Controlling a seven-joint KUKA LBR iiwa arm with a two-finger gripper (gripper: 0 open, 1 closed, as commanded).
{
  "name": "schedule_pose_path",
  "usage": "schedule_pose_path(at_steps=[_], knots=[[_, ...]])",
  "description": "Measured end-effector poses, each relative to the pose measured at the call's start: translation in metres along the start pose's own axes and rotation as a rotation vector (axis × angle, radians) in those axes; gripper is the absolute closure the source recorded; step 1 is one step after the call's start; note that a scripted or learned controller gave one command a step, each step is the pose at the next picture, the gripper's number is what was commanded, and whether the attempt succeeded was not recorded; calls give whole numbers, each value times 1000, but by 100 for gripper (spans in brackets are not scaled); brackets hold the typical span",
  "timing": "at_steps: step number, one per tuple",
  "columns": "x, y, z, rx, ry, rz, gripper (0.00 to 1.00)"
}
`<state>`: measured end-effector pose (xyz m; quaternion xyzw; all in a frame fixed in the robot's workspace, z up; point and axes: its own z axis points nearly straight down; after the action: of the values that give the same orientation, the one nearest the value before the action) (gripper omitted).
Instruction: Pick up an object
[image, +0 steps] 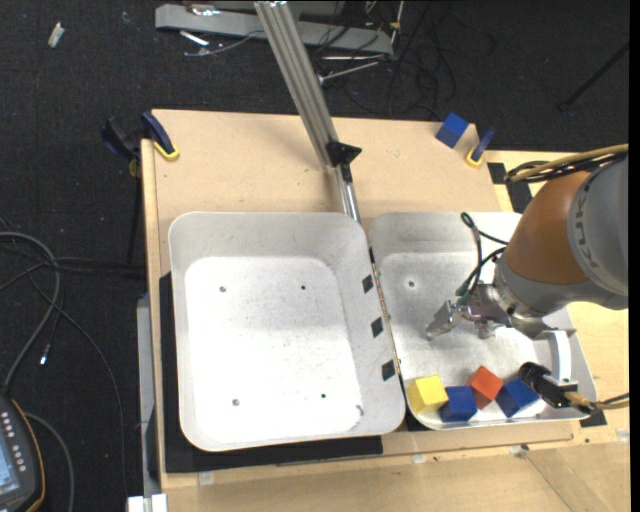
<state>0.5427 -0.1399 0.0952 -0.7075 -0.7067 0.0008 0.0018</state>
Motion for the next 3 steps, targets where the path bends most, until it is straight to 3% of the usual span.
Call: schedule_pose_path(at_steps=[3], knots=[[-1,2,0,-4,-1,0,0]])
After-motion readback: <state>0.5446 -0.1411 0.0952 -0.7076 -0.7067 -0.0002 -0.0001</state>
